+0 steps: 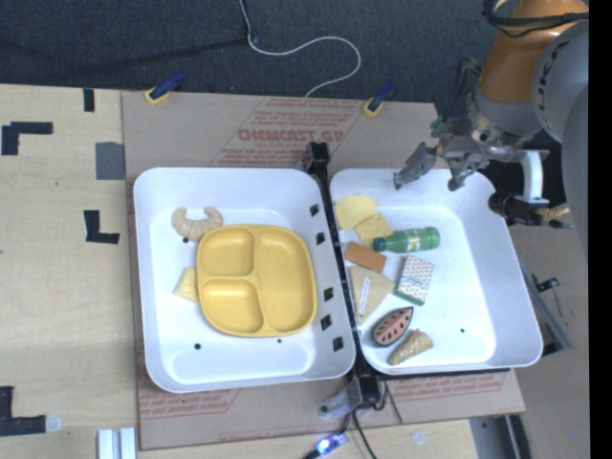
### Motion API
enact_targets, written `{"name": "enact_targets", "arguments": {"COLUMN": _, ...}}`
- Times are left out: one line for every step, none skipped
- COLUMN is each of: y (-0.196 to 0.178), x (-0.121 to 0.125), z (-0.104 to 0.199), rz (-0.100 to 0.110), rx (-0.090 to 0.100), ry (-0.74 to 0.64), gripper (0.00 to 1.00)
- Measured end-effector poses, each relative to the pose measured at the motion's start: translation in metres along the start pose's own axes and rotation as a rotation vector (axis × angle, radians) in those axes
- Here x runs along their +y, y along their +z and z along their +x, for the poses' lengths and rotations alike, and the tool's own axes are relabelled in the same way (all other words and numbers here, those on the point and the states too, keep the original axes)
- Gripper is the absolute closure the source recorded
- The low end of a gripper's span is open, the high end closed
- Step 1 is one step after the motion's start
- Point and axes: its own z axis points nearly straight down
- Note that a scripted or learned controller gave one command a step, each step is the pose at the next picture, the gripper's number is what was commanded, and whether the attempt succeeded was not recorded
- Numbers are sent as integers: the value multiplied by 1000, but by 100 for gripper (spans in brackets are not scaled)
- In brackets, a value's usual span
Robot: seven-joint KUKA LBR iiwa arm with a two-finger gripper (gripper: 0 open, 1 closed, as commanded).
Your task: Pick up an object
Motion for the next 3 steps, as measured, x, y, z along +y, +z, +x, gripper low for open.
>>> {"name": "enact_targets", "arguments": {"y": -10, "x": 3, "z": 0, "rz": -15, "rx": -2, "ry": -3, "gripper": 0}}
{"name": "enact_targets", "arguments": {"y": 36, "x": 9, "z": 4, "rz": -11, "rx": -3, "ry": -5, "gripper": 0}}
{"name": "enact_targets", "arguments": {"y": 92, "x": 14, "z": -3, "rz": -9, "rx": -3, "ry": -3, "gripper": 0}}
